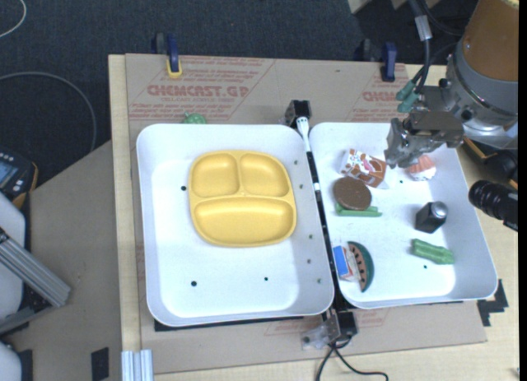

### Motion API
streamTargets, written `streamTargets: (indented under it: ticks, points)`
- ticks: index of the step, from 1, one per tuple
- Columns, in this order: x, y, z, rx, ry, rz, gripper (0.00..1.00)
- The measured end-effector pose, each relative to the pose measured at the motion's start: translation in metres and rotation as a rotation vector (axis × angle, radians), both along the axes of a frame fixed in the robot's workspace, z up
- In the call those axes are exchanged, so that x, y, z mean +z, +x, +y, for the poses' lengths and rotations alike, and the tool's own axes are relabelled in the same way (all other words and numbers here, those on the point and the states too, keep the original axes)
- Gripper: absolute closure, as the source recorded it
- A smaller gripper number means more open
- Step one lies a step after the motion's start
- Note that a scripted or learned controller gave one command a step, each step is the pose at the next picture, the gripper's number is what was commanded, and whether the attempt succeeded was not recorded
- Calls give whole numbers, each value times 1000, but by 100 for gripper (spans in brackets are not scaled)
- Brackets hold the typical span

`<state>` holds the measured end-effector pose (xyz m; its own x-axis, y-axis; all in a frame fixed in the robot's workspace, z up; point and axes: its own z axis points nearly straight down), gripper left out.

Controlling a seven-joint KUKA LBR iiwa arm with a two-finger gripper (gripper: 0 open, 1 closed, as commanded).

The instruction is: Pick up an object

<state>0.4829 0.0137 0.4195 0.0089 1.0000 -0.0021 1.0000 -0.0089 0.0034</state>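
The right bin [395, 289] holds several small objects. A red-and-white wrapped item [363, 165] lies near its back, with a brown round cookie [352, 194] and a thin green stick [359, 212] just in front of it. A black-and-silver piece [431, 216] and a green bean-like piece [433, 251] sit to the right. A watermelon slice [361, 264] beside a blue-and-red piece [342, 262] lies at the front. My gripper [403, 155] hangs low over the bin's back, between the wrapped item and a red-and-white object [422, 167] partly hidden by it.
The left bin [165, 231] carries a yellow divided plate [242, 197]. A black divider bar [310, 165] runs between the bins. Blue clamps [172, 52] hold the cardboard base at the back. A black camera lens [496, 201] juts in at the right edge.
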Motion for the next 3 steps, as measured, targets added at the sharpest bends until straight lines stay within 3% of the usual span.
streamTargets:
  ticks: [1, 2, 3]
  points:
    - [-1, -3, -19, 7, 2, 4, 100]
    - [-3, -4, -60, 5, 1, 3, 100]
    - [47, -4, -149, 0, -4, -5, 100]
